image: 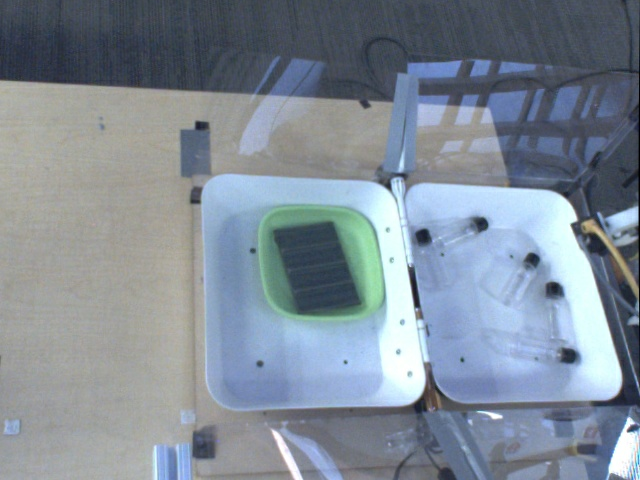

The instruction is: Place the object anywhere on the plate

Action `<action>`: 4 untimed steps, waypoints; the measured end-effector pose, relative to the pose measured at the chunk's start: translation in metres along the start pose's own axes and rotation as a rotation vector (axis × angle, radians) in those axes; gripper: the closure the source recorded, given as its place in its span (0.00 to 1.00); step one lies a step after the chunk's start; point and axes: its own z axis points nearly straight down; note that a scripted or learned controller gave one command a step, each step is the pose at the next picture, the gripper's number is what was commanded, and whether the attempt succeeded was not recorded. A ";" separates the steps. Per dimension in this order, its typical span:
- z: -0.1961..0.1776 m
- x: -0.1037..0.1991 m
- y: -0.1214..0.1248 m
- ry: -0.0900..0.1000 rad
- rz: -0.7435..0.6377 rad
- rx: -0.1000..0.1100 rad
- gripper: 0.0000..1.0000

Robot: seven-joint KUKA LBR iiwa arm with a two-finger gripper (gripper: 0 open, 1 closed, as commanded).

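A green square plate [372, 264] sits in the upper middle of the left white bin [230, 368]. A dark grey ribbed block [317, 267] lies flat on the plate, slightly turned. The right white bin [590, 368] holds several clear plastic vials with black caps: one [450, 233] near its top left, one [520, 276] in the middle, one [552, 308] further right and one [540, 349] lower down.
The two bins meet at a hinged seam [412, 298]. A grey metal bar [402, 128] stands behind them. Light wooden bench [90, 268] spreads to the left. Cables [600, 148] and part of a fixture [610, 230] crowd the right side.
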 end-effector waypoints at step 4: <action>-0.046 0.000 0.002 0.003 -0.002 -0.003 0.00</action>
